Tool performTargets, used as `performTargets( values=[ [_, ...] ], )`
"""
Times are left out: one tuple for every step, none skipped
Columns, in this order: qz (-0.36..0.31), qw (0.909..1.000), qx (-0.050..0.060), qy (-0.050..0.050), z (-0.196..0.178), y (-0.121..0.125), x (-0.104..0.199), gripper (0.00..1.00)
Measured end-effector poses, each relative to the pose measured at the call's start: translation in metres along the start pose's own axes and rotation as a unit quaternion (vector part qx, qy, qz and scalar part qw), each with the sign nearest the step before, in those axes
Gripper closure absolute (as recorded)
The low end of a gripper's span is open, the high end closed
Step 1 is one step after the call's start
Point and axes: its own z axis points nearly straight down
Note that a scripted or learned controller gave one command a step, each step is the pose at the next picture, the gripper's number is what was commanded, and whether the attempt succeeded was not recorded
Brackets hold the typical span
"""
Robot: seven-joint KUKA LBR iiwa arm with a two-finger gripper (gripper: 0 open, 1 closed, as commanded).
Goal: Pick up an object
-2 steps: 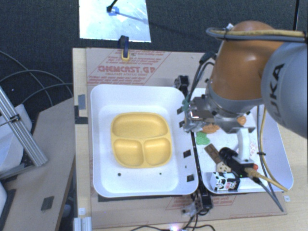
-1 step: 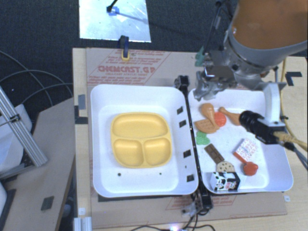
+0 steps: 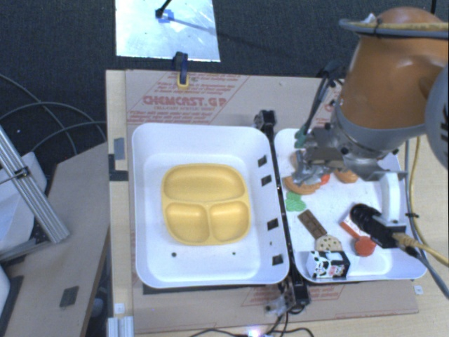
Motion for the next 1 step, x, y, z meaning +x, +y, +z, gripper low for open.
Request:
performTargets(
  values=[
    [-0.005,1.0000,-0.006,0.002,-0.0156,0.0017,0.0026,1.00]
  ],
)
